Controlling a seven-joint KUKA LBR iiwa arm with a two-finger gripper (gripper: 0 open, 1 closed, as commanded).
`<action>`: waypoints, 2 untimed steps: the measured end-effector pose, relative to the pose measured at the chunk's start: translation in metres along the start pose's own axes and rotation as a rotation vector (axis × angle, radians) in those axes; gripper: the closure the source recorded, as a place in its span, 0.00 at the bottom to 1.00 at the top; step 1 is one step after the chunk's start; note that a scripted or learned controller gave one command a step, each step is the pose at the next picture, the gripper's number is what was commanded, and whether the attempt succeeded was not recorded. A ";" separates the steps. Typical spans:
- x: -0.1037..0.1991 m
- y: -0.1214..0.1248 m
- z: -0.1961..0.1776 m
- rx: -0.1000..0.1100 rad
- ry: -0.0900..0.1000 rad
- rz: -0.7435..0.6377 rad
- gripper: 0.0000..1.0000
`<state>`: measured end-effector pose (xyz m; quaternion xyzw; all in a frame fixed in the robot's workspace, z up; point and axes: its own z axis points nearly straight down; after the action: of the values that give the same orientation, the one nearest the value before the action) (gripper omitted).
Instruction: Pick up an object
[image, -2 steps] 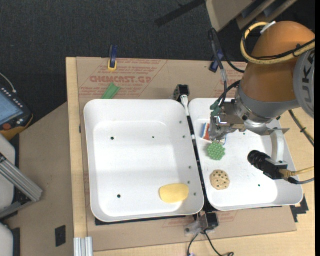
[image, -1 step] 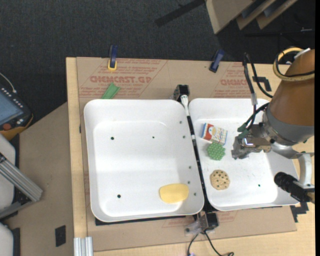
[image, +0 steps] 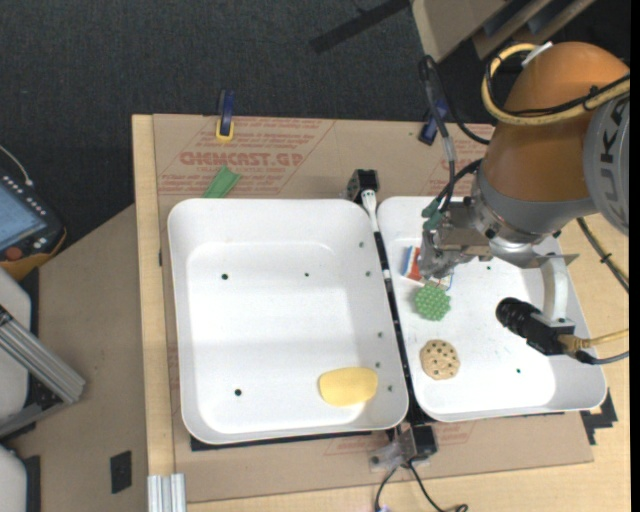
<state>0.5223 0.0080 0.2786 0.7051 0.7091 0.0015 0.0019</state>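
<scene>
the jaws hang low in the right bin (image: 520, 395), just above a green knobbly piece (image: 433, 301) that lies on the bin floor; whether they are wide or narrow cannot be told, as the wrist hides them. a red and blue item (image: 411, 262) sits close at their side by the bin wall, and a speckled cookie (image: 439, 359) lies near the green piece. the left bin (image: 260, 300) holds a yellow oval (image: 348, 385) in its near corner. both bins rest on brown cardboard (image: 260, 150) over the tabletop, a green strip (image: 220, 182) on it. dark carpet surrounds.
</scene>
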 end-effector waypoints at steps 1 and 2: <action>-0.067 -0.039 0.009 0.009 0.001 0.012 1.00; 0.020 -0.041 -0.090 -0.007 0.004 -0.006 1.00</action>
<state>0.4803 0.0276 0.3684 0.7029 0.7112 0.0055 0.0031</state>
